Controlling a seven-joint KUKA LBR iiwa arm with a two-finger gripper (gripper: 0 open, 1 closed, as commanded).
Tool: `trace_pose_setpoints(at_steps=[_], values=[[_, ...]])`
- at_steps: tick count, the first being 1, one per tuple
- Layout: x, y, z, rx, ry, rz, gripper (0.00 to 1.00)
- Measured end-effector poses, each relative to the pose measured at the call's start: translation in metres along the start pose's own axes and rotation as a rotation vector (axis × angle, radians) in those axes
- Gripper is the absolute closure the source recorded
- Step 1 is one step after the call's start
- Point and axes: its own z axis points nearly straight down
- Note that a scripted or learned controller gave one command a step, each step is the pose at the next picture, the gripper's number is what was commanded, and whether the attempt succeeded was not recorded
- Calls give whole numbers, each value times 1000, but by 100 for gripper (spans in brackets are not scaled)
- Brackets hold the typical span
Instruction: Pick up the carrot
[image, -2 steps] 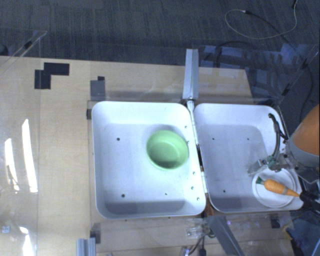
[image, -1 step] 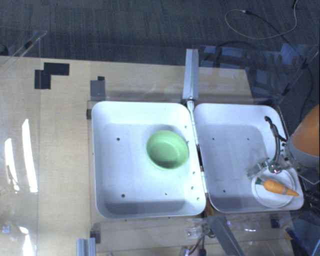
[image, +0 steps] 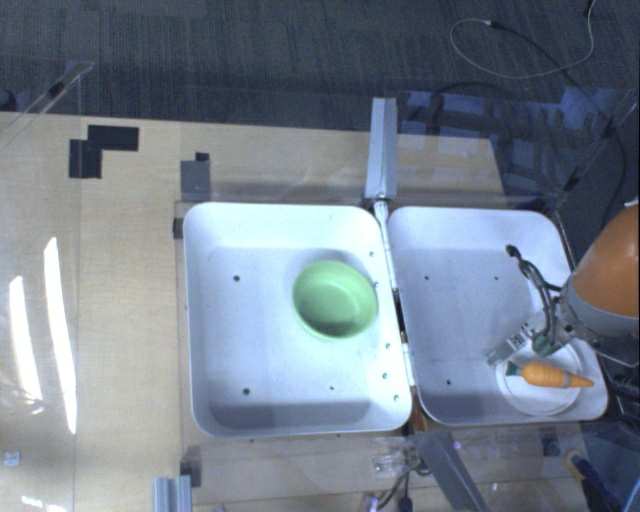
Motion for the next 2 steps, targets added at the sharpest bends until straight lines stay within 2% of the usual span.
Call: trace_pose_setpoints(at_steps=[1, 2], values=[[8, 8, -1, -6, -5, 216, 0], [-13, -7, -6, -2, -5, 325, 0]])
